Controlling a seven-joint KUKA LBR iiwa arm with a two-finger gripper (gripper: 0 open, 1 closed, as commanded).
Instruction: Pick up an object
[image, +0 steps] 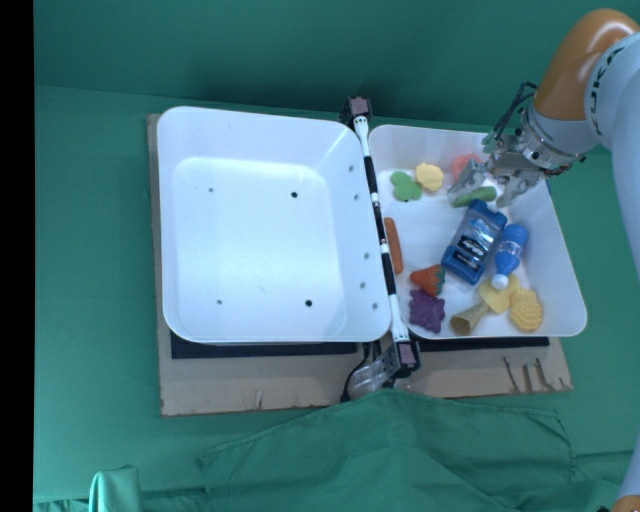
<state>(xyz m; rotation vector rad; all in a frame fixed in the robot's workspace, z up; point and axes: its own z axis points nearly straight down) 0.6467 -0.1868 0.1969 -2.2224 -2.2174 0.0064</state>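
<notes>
While the lower part of the frame holds a rumpled green cloth (400, 450) and the edge of the cardboard sheet (250, 395) under the bins, the business is all higher up. The left bin (200, 130) takes up the middle of the picture. The right bin (560, 300) holds the clutter: toward its lower edge lie a purple grape toy (427, 311), a small ice-cream cone (468, 319) and a yellow shell-like piece (525, 310); above them a dark blue bottle (473, 241) lies beside a smaller blue bottle (508, 252), with an orange carrot-like stick (393, 245) by the divider. Further up sit a green leafy toy (405, 185) and a yellow one (429, 177).

At the upper right the gripper (492, 186) hangs low over a green pod-shaped toy (473, 196), with something reddish (463, 164) just behind. Its fingers look spread, one on each side of the pod, though the metal blurs there and I would not swear to it. Nothing is lifted: the pod lies on the bin floor. As I judge it, the reach is made, and the closing and lifting remain.
</notes>
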